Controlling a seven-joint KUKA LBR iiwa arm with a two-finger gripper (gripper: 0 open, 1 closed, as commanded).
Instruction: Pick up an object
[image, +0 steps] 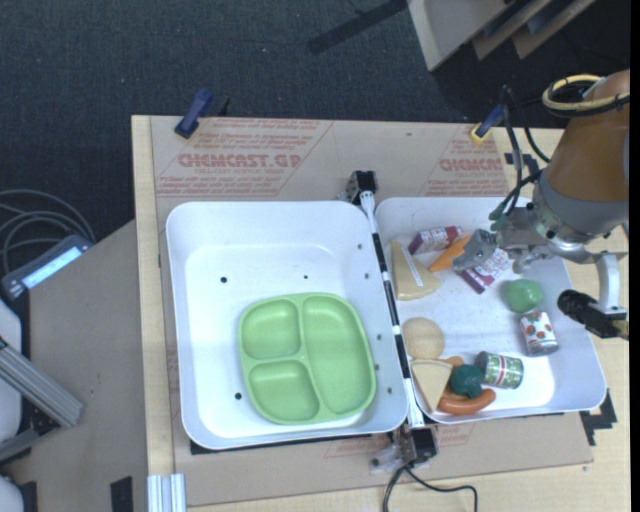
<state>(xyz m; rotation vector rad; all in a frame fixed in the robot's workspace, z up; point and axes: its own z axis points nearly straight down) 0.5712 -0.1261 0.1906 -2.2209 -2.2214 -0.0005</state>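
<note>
Over the right bin (575, 395), your arm (585, 150) reaches in from the right, and the jaws (497, 250) sit low among the toy food at the bin's far side. From this angle you cannot tell whether they are released or clenched; the wrist housing hides them, and nothing is plainly held.

Judging by that pose, you are at the approach or grasp step, with no pick confirmed. The nearest candidate is the small maroon-and-white packet (483, 270), lying flat right at the jaws, possibly touching them. Just beyond the jaws to the left lie an orange carrot-like piece (447, 256) and another small reddish packet (436, 238), close together, beside a pale yellow wedge (410, 272).

If you go for the packet, the next move calls for a firm close on its thin body, then a straight lift; it looks flat and light, so it could slip or slide instead of rising.

Nearer the camera from the jaws rest a green rounded piece (522, 295), a little can with a strawberry print (539, 332), a green-labelled can (500, 370) on its side, and a cluster of broccoli (466, 380), a sausage (466, 403) and tan slices (424, 340).

Well to the left of the jaws, the left bin (200, 240) holds a green divided plate (305, 357).
</note>
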